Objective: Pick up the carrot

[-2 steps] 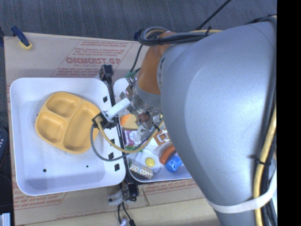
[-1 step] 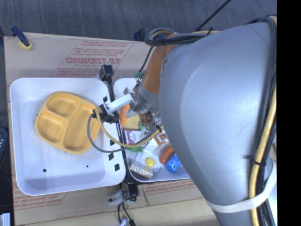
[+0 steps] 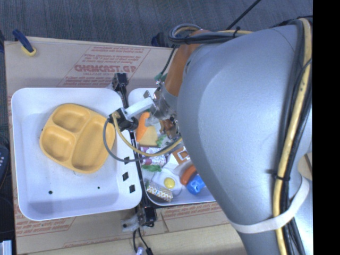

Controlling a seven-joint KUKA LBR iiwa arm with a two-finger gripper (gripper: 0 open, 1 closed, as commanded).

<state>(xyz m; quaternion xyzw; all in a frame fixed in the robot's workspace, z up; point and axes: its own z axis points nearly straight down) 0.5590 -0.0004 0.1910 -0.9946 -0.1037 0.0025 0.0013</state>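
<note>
The gripper [image 3: 159, 113] is sitting down in the right bin [image 3: 134, 95], right at its left end, and I honestly cannot tell from here how it is set, because the arm's big grey body [image 3: 239, 121] is looming over nearly everything. Just beside the tool there is an orange piece [image 3: 143, 122] poking up, and I am reading that as the carrot. It is touching or very nearly touching the gripper, resting against something pale yellow [image 3: 150, 137]. Whether it is actually gripped, I cannot say.

Moving outward, the bin is crowded: a fried-egg toy [image 3: 169, 183], another orange-red piece [image 3: 188, 173], a blue block [image 3: 197, 185] and some leafy green bits [image 3: 154, 167] are all jammed close together below the tool. A yellow cable [image 3: 130, 142] is looping across the divide between the bins. Over in the left bin [image 3: 26, 142], a yellow divided plate [image 3: 74, 137] is lying well apart from the action.

The worry here is the clutter. With neighbours pressed this tight, I reckon the tool could nudge the carrot aside, or catch the yellow thing along with it. That second orange piece could also be mistaken for the target.
</note>
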